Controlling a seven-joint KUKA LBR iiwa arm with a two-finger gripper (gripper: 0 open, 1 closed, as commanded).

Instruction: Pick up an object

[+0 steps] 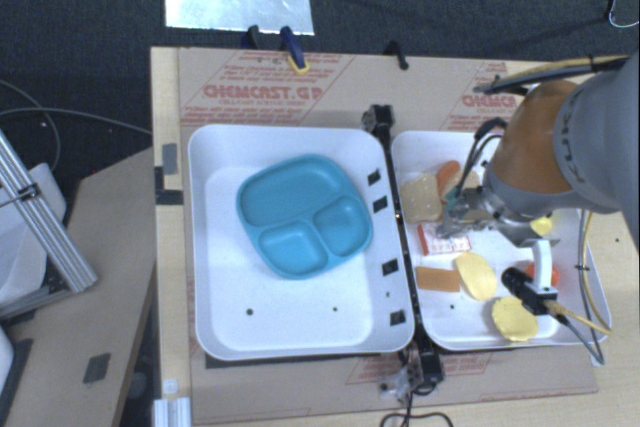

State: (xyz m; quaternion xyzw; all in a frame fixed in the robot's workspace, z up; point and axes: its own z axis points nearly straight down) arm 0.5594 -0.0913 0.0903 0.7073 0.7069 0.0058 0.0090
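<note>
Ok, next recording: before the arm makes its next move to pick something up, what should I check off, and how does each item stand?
1. Hand is over the right bin: ok.
2. Objects are available beside it, a tan block, an orange piece and a yellow piece: ok.
3. An object is between the hand's fingers: cannot tell.
4. Red-and-white card lies just below the hand and may get in the way: cannot tell.
5. Left bin holds the blue divided plate, well away from the arm: ok.
</note>
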